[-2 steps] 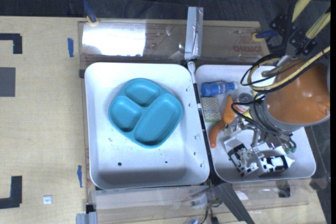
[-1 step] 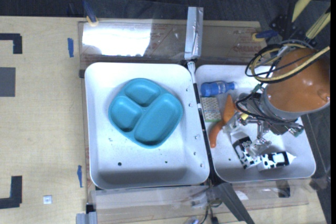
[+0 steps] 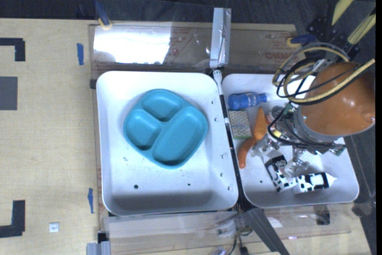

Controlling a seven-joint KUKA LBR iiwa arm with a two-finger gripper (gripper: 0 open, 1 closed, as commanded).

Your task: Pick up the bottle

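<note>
The bottle [image 3: 246, 100] is small, clear and blue with a blue label. It lies on its side in the far left corner of the right bin [image 3: 346, 191]. My gripper [image 3: 287, 165] hangs low over the middle of that bin, under the orange wrist band [image 3: 337, 106]. It is nearer the camera than the bottle, to its right and apart from it. It sits just above a black-and-white spotted object [image 3: 309, 183]. Nothing of the bottle lies under the gripper.
An orange carrot-shaped toy [image 3: 259, 123], a second orange piece [image 3: 243, 155] and a speckled sponge-like block [image 3: 240, 123] lie between the bottle and the gripper. The left bin [image 3: 113, 128] holds a blue divided plate [image 3: 165, 126]. Cables [image 3: 304, 74] loop above the wrist.
</note>
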